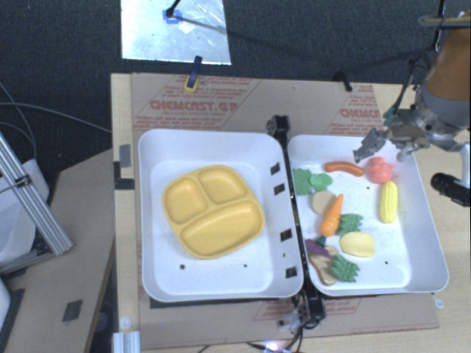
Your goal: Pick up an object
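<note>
The right bin [419,256] holds several toy foods: a red sausage [344,168], a pink round fruit [380,170], a yellow corn cob [388,201], an orange carrot [332,214], green leaves [310,179], a beige piece [321,200], a yellow lump [358,244], green broccoli [349,222] and a purple piece [318,247]. My gripper [386,151] hangs over the bin's far edge, just above the pink fruit. It is open, with one finger toward the sausage's end and the other to the right of the fruit. Nothing is between the fingers.
The left bin [158,271] holds a yellow divided plate [213,210]. A black hinge strip [288,197] runs between the bins. A metal frame [29,204] stands at the left and a shiny sheet [175,20] lies behind the bench.
</note>
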You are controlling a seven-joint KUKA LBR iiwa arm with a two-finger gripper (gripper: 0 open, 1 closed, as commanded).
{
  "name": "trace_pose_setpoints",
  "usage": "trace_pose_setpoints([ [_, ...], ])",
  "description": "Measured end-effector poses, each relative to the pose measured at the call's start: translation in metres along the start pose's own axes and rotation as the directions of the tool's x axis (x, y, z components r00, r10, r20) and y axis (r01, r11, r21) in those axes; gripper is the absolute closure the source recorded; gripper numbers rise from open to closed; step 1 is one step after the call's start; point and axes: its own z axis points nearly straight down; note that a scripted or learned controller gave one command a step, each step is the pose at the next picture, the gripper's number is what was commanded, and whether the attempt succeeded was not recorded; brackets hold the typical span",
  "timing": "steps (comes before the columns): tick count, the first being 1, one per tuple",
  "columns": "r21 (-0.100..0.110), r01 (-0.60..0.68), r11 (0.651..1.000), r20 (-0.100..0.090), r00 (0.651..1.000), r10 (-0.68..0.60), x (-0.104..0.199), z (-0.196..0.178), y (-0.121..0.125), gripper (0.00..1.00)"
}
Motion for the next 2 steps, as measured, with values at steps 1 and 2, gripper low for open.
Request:
trace_pose_setpoints([
  [1, 0.013, -0.003, 1.000, -0.003, 1.000, 0.003, 0.007, 0.104, -0.048, 0.00],
  [2, 0.008, -0.002, 1.000, -0.003, 1.000, 0.002, 0.028, 0.181, -0.085, 0.00],
])
